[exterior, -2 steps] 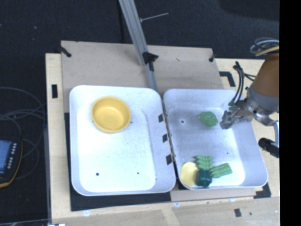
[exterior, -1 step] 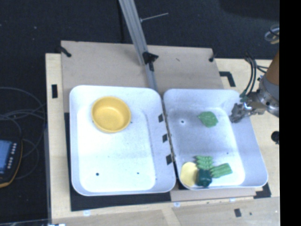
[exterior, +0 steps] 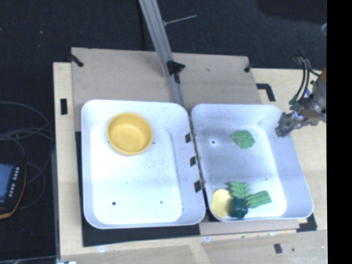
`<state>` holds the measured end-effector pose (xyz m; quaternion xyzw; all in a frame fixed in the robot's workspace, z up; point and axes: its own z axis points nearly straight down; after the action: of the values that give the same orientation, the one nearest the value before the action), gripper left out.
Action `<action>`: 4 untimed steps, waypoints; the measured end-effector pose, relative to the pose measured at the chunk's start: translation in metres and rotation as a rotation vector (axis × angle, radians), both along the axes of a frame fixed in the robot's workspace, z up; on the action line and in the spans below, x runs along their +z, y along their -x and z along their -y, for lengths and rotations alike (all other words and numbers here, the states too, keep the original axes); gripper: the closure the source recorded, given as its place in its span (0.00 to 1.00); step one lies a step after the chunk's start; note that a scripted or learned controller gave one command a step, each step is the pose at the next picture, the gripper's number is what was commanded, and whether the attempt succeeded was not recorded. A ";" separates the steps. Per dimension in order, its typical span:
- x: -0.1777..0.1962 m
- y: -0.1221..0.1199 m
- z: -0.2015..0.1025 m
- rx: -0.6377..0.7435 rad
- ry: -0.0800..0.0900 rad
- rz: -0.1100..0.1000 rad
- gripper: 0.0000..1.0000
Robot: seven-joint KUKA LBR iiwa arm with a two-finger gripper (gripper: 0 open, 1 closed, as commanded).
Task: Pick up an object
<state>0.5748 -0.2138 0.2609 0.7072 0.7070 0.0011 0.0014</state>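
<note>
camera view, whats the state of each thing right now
yellow bowl: upright, open side up, far left of the left bin
light green lump: lying loose in the right bin, apart from the rest
green toys: piled at the right bin's near edge
pale yellow piece: lying against that pile
gripper: over the right bin's far right rim, holding nothing visible

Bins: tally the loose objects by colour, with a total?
Yellow: 2, the yellow bowl in the left bin and a small yellow piece in the right bin.
Light green: 2, a leafy green piece and a green toy.
Dark green: 1, a dark green block.
Total: 5
</note>
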 end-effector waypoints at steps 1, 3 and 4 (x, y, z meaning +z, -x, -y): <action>-0.012 0.004 -0.055 0.003 -0.001 -0.003 1.00; -0.013 0.015 -0.161 0.005 -0.002 -0.001 1.00; -0.006 0.025 -0.210 0.004 -0.002 -0.002 1.00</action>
<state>0.5502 -0.0038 0.2553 0.7057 0.7085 0.0010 0.0002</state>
